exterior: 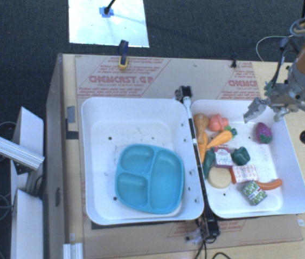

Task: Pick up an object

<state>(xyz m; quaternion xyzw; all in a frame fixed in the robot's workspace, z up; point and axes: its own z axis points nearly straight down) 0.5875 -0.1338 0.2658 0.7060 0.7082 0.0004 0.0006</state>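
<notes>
My gripper [263,114] hangs over the back right part of the right bin [294,172], open, with nothing between its fingers. Just below it lies a purple grape-like toy [264,133]. Left of that are a peach-coloured fruit [216,122], an orange carrot [220,139] and a yellow-orange piece [200,127] along the bin's left wall. Further forward lie a green pepper [241,155], a small labelled packet [223,157], a red-and-white box [244,173], a cream disc [220,179], a green box [254,193] and an orange sausage [271,184].
The left bin [101,144] holds a blue divided plate [150,178] in its front half. A raised divider [193,144] runs between the two bins. The arm enters from the right above the right bin's back corner.
</notes>
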